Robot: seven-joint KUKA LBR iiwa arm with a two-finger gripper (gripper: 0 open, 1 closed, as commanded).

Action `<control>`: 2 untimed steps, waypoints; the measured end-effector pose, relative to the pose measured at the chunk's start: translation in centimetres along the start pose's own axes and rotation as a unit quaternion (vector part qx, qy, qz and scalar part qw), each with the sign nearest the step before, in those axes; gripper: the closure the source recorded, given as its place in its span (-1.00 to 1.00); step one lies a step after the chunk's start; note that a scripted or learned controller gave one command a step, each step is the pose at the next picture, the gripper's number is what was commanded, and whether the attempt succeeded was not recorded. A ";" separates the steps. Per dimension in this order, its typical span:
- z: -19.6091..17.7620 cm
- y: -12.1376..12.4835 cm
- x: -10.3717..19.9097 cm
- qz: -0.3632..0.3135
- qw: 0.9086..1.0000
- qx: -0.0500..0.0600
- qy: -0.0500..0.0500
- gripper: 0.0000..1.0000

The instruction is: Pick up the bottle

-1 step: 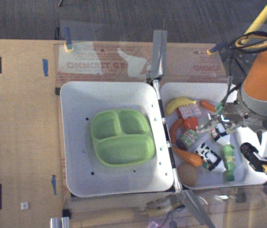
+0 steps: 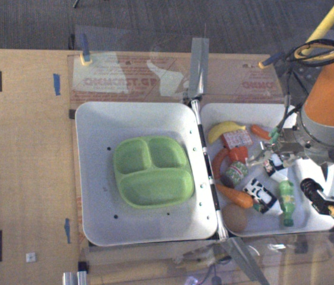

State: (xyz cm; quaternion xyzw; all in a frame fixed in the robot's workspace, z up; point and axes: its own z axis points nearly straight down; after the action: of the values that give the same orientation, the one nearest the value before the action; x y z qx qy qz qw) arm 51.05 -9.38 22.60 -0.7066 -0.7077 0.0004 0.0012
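Near the right bin's [image 2: 247,230] front wall, the green bottle [image 2: 286,202] lies apart from the claw [image 2: 275,154], which hovers above the clutter, its grip state impossible to tell.

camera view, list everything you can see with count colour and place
shallow white bins: 2, white, side by side on the bench
green three-compartment plastic tray: 1, green, middle of left bin
green plastic bottle: 1, green, right bin, near front
yellow banana: 1, yellow, right bin, back left
orange carrot: 1, orange, right bin, left front
brown egg-shaped object: 1, brown, right bin, front left corner
grey arm with orange band: 1, over right bin
gripper: 1, above right bin's middle
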 end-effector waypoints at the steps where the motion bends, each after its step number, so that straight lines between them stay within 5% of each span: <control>1: 7.7 -2.1 -5.1 0.047 0.999 0.000 0.000 -1.00; 2: 1.5 -1.6 -10.8 0.010 1.000 -0.002 -0.001 -1.00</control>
State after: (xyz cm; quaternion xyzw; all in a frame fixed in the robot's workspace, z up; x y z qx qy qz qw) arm 49.47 -20.18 21.05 -0.7136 -0.7006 -0.0003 -0.0009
